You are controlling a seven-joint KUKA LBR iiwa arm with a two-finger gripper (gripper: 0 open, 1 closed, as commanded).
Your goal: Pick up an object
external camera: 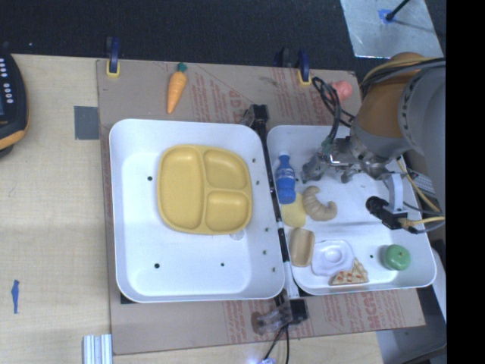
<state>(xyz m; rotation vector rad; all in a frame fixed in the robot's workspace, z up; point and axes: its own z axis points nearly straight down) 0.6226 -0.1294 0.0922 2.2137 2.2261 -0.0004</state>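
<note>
Here the bench holds two white bins side by side. The left bin [136, 203] has a yellow plate [204, 189] in it, split into three parts. The right bin [420, 279] holds a bunch of toy foods.

The arm [398, 105] comes in from the right, grey with an orange band. Its gripper [326, 165] hangs over the far part of the right bin, pointing to the left. I cannot tell if the gripper is wide or narrow, and nothing can be seen held in it.

A blue bottle [285, 177] lies by the left wall of the right bin. Its long side runs from far to near, and its white cap points to the far side. The gripper is just to the right of it, a little apart.

A tan croissant [318, 204] lies right of the bottle's near end, curved like a hook, close under the gripper. A small yellow piece [294, 215] sits right below the bottle. A bread roll [301, 246] lies nearer still, with its long side running far to near. Next to it is a fried egg [331, 255], and a pizza slice [348, 275] rests by the near wall with its tip pointing up and to the right. A green round toy [395, 258] sits in the near right corner.

An orange carrot [175, 89] lies on the cardboard beyond the left bin, with its green top pointing far.
</note>
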